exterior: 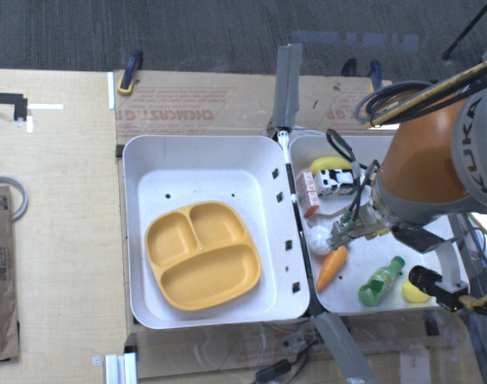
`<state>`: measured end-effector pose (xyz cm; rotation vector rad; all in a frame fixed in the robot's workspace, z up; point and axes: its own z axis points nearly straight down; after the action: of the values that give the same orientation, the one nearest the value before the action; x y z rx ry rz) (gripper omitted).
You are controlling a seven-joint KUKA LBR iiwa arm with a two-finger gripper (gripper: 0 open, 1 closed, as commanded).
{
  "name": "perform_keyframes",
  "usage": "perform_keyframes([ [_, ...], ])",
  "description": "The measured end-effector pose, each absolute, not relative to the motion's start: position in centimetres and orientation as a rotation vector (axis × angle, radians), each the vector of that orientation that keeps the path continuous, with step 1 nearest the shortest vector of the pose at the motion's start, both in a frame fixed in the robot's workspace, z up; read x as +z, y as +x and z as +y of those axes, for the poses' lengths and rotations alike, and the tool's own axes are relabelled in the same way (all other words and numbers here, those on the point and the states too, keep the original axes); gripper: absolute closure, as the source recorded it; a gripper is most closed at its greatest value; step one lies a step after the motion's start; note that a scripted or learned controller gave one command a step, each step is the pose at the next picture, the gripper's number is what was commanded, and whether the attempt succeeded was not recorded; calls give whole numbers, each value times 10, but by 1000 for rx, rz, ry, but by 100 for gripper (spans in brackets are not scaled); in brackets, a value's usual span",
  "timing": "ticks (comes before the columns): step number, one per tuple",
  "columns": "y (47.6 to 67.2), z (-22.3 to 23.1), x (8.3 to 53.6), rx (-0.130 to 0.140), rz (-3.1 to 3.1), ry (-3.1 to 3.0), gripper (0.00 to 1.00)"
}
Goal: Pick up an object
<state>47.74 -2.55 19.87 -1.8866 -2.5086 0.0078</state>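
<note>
Hovering low in the right bin [349,301], gripper [345,232] finger state indeterminate, carrot [330,268] just below it, white ball [318,238] and red-white carton [307,193] beside, banana [329,164] behind, green bottle [381,282] nearby, yellow divided plate [203,254] alone in left bin [147,182].

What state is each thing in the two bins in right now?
Yellow plate: lying flat, right way up, in the left bin.
Carrot: lying on its side in the right bin.
Green bottle: lying on its side.
Small carton: lying against the wall.
Hand: low over the carrot.
</note>
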Motion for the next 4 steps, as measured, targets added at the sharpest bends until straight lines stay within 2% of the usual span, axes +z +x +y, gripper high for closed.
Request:
perform_keyframes([
  [1,478,-27,207,11,-2507,-1888,100],
  [2,478,-27,207,12,-2507,-1888,0],
  [3,479,-23,191,4,-2686,-1624,0],
  [4,477,-45,190,6,-2111,-2326,0],
])
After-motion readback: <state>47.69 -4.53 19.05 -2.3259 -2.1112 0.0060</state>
